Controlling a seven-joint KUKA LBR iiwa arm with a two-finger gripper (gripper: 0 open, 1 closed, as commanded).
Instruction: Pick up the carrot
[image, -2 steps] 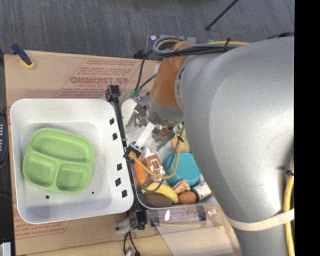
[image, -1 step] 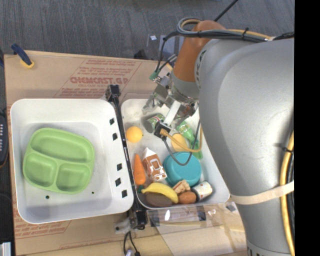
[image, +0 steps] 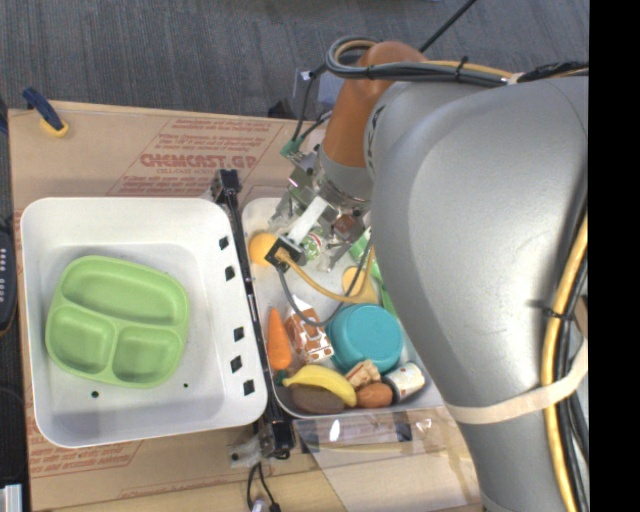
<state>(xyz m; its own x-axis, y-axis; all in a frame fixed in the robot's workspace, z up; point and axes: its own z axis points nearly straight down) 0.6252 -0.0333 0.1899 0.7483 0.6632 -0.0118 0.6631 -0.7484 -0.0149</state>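
The carrot (image: 279, 340) is a small orange cone lying along the left wall of the right bin (image: 256, 212), tip pointing to the far end. My gripper (image: 305, 232) hangs over the far part of that bin, above and a little right of the carrot, close to a yellow round fruit (image: 260, 248). The grey arm with its orange band (image: 352, 112) covers most of the bin's right side. Nothing orange shows at the gripper.
Beside the carrot lie a printed snack packet (image: 309, 336), a teal bowl (image: 366, 338), a banana (image: 320, 381) and a brown lump (image: 317, 400). The left bin (image: 32, 290) holds a green divided plate (image: 118, 320). Black clips (image: 236, 268) line the shared wall.
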